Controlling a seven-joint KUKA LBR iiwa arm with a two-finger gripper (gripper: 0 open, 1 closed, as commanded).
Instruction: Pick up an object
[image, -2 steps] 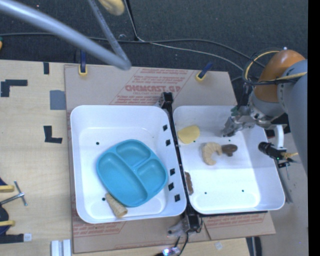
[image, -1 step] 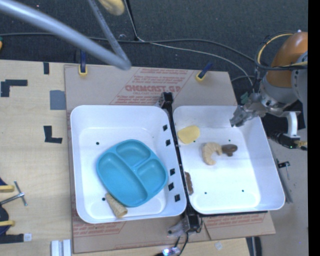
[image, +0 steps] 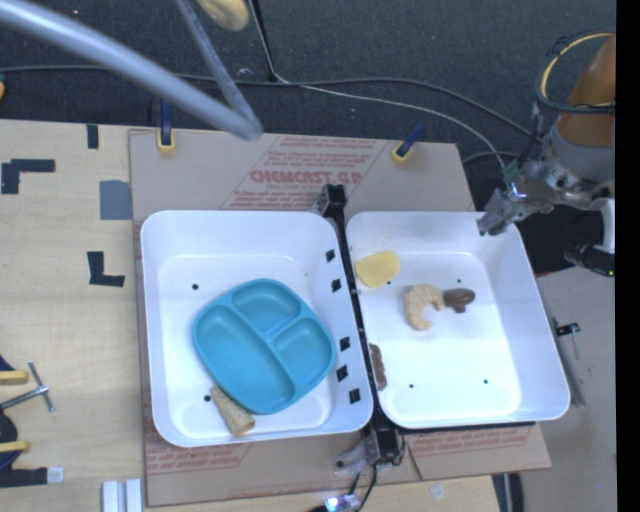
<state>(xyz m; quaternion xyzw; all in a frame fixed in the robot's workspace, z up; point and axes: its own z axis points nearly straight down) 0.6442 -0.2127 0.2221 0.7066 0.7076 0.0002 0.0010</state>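
Object candidates, largest first: blue sectioned plate (image: 263, 345) lying flat in the left bin (image: 160, 300), taking up most of its floor. Too broad and low for a two-finger pinch; fingers are likely sliding off its rim if the program picks it. A tan cone-like piece (image: 232, 410) is sitting just beside the plate's near edge, close to the bin wall, so a descent there risks striking the wall or the plate.

Right bin (image: 520, 330) is holding the smaller things. A pale curved piece (image: 422, 305) is lying mid-bin, touching or nearly touching a small brown lump (image: 459, 298); a pinch on one is probably nudging the other away. A flat yellow disc (image: 377, 268) is resting against the divider side, thin, hard to get under. A small dark scrap (image: 377, 366) is lying tight against the same wall; poor clearance.

Gripper (image: 497, 222) is hovering over the far right corner of the right bin, above the rim, well apart from every item. Fingers: cannot tell whether wide or narrow, too small and dark. Nothing visible between them. Judgement: a straight drop from here is hitting the rim.
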